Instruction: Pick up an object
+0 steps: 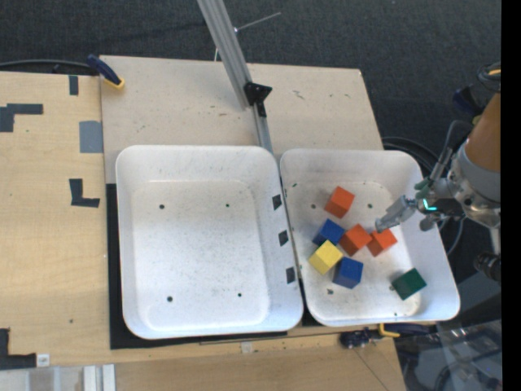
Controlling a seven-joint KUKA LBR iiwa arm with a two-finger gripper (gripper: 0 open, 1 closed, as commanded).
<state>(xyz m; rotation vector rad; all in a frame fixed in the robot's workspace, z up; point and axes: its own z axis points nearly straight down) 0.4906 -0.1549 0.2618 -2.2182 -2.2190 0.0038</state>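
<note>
**Right bin: six blocks, arm at the east rim**

You had two white bins side by side on the desk (326,104). The left bin (130,169) sat toward the middle of the view; the right bin (444,300) carried all the blocks.

Contents of the right bin, as you saw them:

- One orange block (341,201), standing apart toward the far side of the group.
- One blue block (330,232), just in front of that orange one and to its left.
- One orange-red block (356,239), touching or nearly touching the blue block's right side.
- A second orange-red block (382,240), just beside the first, on its right.
- One yellow block (326,257), at the near left of the cluster, beside the blue block.
- One darker blue block (348,272), just to the right of the yellow one and nearer the front rim.
- One green block (409,283), off by itself near the bin's right front corner.

The arm (488,157) came in from the right edge, over the right bin's rim. The gripper (389,218) slanted down and leftward, its tip just above the rightmost orange-red block. You could not tell whether the fingers stood wide or narrow: they read as one grey shape. No block showed between them.

Elsewhere on the desk: a slanted metal rail (224,35) ran from the top of the view down to the gap between the bins, and a blue-and-yellow clamp (106,70) lay at the desk's far left corner.
</note>
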